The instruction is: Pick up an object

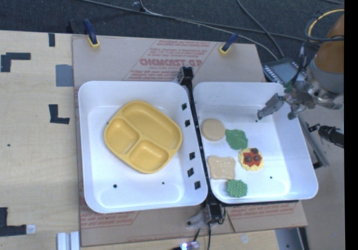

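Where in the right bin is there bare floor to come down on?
The right bin has bare floor along its far wall and right half, under the pincer. Crowded: the left strip, where round cookie, green pieces, toast and pizza toy cluster.

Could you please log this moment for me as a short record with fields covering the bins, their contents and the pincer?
left bin: holds a yellow divided tray
right bin: round tan biscuit, green leafy piece, toast slice, yellow piece with red topping, green bumpy piece
pincer: open, above the right bin's far right part, holding nothing
task state: no object picked up yet
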Motion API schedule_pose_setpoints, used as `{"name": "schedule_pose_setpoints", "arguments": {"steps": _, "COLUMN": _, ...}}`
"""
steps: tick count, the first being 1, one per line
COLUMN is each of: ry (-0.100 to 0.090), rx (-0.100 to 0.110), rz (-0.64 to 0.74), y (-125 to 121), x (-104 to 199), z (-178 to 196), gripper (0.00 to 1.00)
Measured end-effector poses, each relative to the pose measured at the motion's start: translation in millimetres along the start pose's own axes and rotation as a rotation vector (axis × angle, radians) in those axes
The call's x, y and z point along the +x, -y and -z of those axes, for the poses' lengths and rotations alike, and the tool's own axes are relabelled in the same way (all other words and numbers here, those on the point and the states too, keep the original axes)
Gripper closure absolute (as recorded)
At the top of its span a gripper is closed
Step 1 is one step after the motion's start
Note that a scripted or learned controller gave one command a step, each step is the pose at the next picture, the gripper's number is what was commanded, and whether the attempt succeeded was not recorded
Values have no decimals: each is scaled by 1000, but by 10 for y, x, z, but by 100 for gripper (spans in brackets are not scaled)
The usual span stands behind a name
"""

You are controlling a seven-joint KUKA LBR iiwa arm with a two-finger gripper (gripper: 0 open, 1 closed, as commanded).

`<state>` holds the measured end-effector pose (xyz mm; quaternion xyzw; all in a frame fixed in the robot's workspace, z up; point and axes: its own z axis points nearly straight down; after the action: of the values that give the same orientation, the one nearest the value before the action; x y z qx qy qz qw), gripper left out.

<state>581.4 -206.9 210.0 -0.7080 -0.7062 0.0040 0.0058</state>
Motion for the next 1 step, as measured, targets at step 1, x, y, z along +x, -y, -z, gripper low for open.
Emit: {"name": "schedule_pose_setpoints", "arguments": {"steps": 1, "ry": 3, "rx": -13, "rz": 4, "y": -30, "x": 5, "z": 76, "gripper": 0}}
